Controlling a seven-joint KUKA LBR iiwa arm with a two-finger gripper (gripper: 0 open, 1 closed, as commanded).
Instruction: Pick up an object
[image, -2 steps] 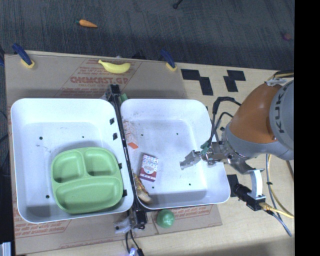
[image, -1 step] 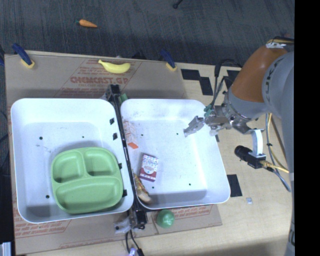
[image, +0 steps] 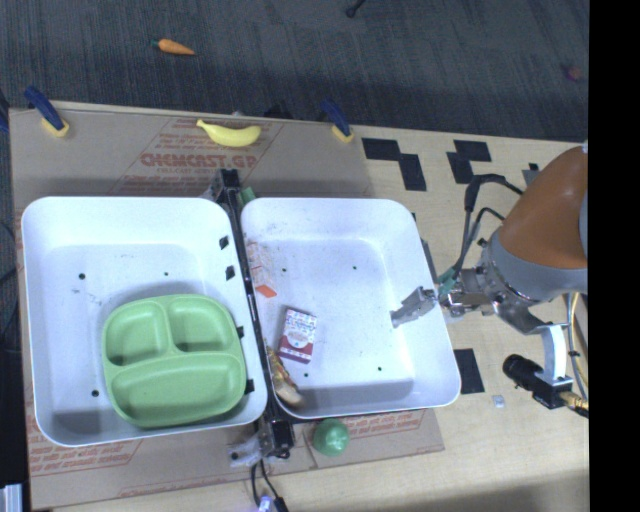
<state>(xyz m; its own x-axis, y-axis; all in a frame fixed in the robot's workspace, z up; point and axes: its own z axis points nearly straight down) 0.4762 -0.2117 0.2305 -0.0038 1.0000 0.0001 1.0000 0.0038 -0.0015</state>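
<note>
From my console the biggest thing in frame was the bench (image: 520, 440), with the cardboard sheet (image: 180, 160) laid over its left part and the two white bins on top. The left bin (image: 60, 240) held a green divided plate (image: 175, 358) in its near half. The right bin (image: 330, 215) held the likelier targets. The arm (image: 545, 215) reached in from the right, its orange band above the grey wrist, and it sat over the right bin's right rim rather than over anything worth grabbing.

The gripper (image: 410, 306) pointed leftward just inside that rim. I could not tell from this slant whether its fingers stood apart or together; nothing showed between them, so I counted it as carrying nothing.

I judged this to be the approach step, with the pick not yet begun. The nearest candidate was the small red-and-white carton (image: 298, 334), lying flat on the bin floor near the left wall, well apart from the gripper. Below it a tan, peanut-like piece (image: 282, 382) lay against the front left corner, awkward to reach with two fingers. A yellow banana (image: 230, 132) lay on the cardboard behind the bins and a green ball (image: 331, 437) in front of them, both outside.

The next move, as I saw it, called for travelling left across the bin, centring over the carton, then descending with fingers spread across its narrow side.
</note>
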